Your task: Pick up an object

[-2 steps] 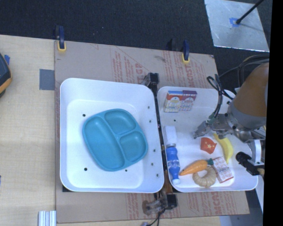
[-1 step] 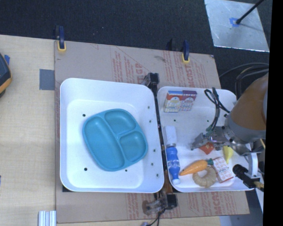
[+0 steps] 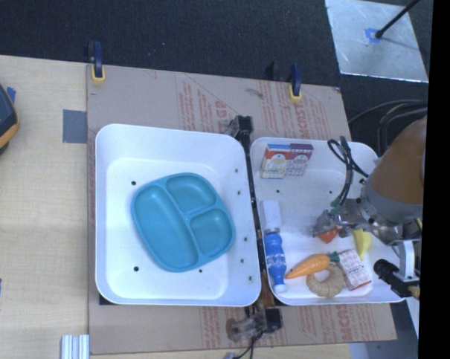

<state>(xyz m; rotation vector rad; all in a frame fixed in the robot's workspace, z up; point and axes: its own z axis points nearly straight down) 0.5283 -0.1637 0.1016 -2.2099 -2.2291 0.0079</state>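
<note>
The gripper is hovering low in the right bin — over a small red object; I cannot tell the fingers' state.

Arm reaches in from the right; gripper low

The bench is pale wood; a brown cardboard sheet with red print lies flat on it, held at its far edge by two clamps; two white bins sit on the sheet side by side, touching along their inner rims: the left bin and the right bin; a grey tape patch lies on the wood just left of the sheet; a dark device with a yellow edge rests at the bench's left edge.
</note>
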